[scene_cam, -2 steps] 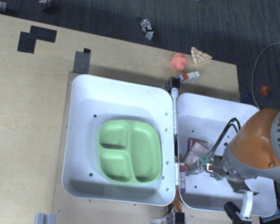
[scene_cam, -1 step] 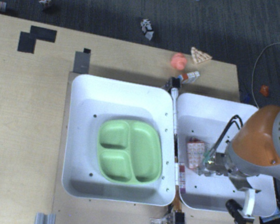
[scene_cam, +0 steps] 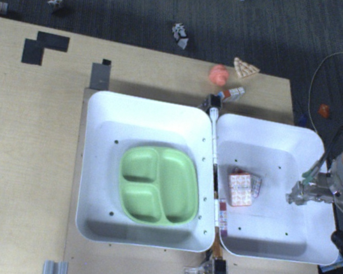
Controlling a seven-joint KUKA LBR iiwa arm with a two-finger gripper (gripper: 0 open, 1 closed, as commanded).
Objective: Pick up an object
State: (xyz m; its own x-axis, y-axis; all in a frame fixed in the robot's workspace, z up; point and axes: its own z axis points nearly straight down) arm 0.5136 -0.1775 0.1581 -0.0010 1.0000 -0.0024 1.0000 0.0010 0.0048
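A small pink and white patterned packet (scene_cam: 241, 189) lies in the right bin (scene_cam: 287, 142), near its left side. My gripper (scene_cam: 299, 192) hangs over the right part of the same bin, well to the right of the packet and apart from it. Nothing shows between its fingers. The arm comes in from the right edge, grey with an orange band.
A green divided plate (scene_cam: 158, 184) lies in the left bin (scene_cam: 101, 154). Behind the bins on the bench sit a pink ball (scene_cam: 219, 75), a wedge-shaped toy (scene_cam: 245, 68) and a small tube (scene_cam: 233, 94). A clip (scene_cam: 208, 271) sits at the front between the bins.
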